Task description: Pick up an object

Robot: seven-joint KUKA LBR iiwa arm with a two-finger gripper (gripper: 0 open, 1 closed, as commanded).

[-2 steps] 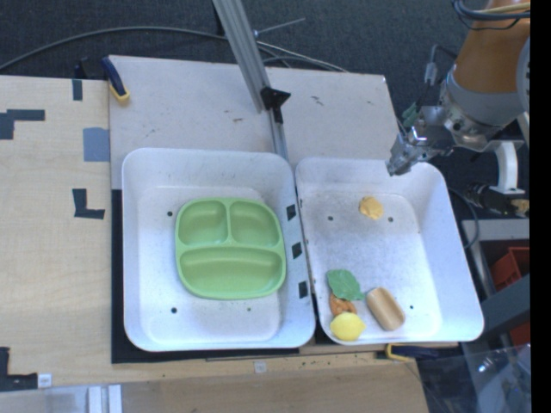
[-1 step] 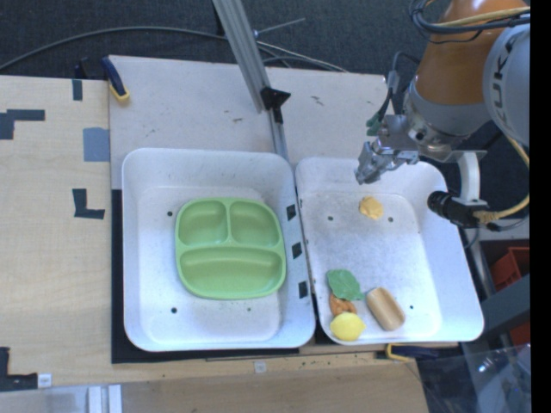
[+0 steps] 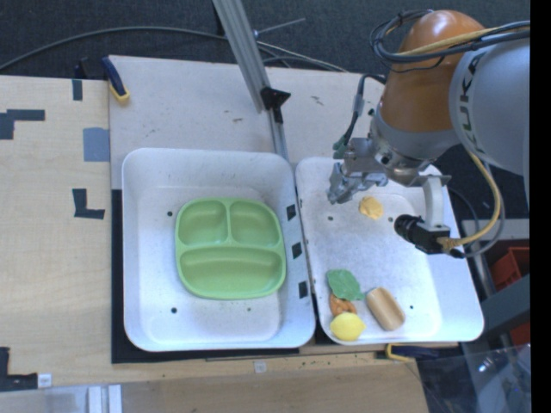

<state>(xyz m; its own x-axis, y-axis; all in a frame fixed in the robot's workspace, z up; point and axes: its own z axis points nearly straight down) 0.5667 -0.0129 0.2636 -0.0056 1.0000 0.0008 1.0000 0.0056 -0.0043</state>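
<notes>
My gripper sits over the right bin, near its upper-left corner. Fingers point down toward the bin floor, but can't tell from this angle if they're apart or together. Nothing visible between them.

Closest obj to me: small yellow piece, just beside the gripper on the right. Rounded, lumpy, smooth matte surface, looks like plastic toy food. Lies flat on the bin floor, apart from my fingers.

Rest of the pickable stuff is clustered at the bin's near edge, well apart from me:
- green leaf-shaped piece, flat, w/ an orange bit just below it, touching
- lemon, bright yellow, oval, smooth
- bread roll, tan/brown, elongated w/ rounded ends, lying at a tilt just right of the lemon

Left bin holds a green divided plate: rounded rectangle, 3 compartments (2 small up top, 1 wide below), glossy plastic. Both bins are shallow white plastic w/ rounded corners, floors speckled.
</notes>
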